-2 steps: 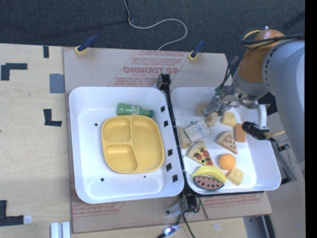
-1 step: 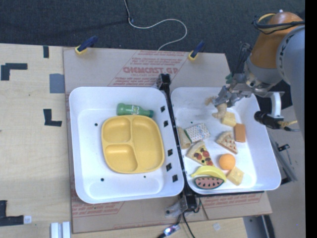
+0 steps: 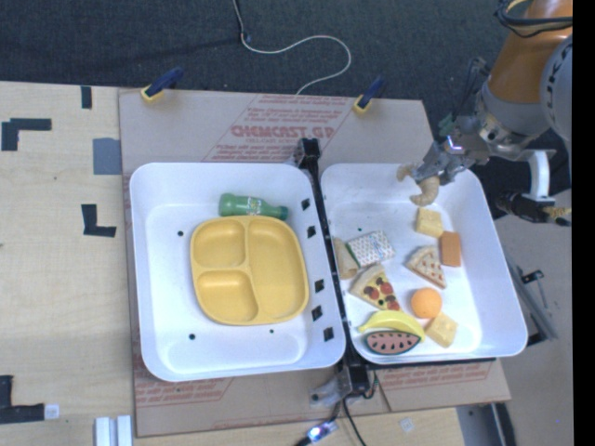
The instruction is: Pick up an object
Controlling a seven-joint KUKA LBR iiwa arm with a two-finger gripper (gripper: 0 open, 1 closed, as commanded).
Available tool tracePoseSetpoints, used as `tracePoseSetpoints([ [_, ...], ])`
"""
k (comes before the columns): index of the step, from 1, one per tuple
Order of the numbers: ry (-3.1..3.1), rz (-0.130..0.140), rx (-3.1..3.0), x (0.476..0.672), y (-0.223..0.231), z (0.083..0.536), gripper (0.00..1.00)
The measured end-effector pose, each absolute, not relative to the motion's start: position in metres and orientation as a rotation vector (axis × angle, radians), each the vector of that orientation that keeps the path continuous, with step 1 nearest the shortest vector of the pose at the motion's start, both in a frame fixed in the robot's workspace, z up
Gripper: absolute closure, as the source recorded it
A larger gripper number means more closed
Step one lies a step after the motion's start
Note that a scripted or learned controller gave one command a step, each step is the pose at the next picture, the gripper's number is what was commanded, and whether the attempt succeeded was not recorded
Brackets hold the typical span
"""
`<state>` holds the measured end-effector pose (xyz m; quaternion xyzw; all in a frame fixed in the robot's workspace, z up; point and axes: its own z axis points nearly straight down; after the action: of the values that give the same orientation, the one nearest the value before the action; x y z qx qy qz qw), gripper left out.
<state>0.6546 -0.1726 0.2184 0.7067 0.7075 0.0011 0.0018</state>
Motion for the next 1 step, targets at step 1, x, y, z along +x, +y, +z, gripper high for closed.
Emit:
tracePoseSetpoints([
  [1, 2.229, -0.002, 2.218, 0.6416, -0.1150, 0.2111, 1.00],
])
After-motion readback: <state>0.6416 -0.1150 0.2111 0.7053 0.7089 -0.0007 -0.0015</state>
